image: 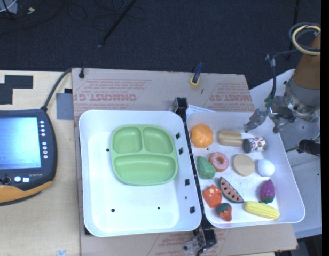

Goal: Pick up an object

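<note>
Two shallow white bins sit side by side on my bench: the left bin (100,207) carries a pale green three-compartment plastic tray (144,154), the right bin (292,201) carries all the toy food. I see the grey arm with its orange band (308,63) coming in over the right bin's far right corner, with the two-finger gripper (267,120) hanging just outside the far rim, fingers spread apart and pinching nothing.

Candidates, largest first: round orange toy fruit (202,135), tan bread-roll-shaped toy (230,138), yellow corn cob (261,210) by the near rim, watermelon slice (230,190), beige round biscuit (243,165), pink-iced doughnut (218,160), small patterned can (255,144) lying on its side.

Key relation: the can lies nearest, just on the near side of the fingertips and slightly left in view, touching the roll's right end. Its long axis runs left-right in the view. My judgement: a short drop toward me reaches it; crowding from the roll is the risk.
</note>
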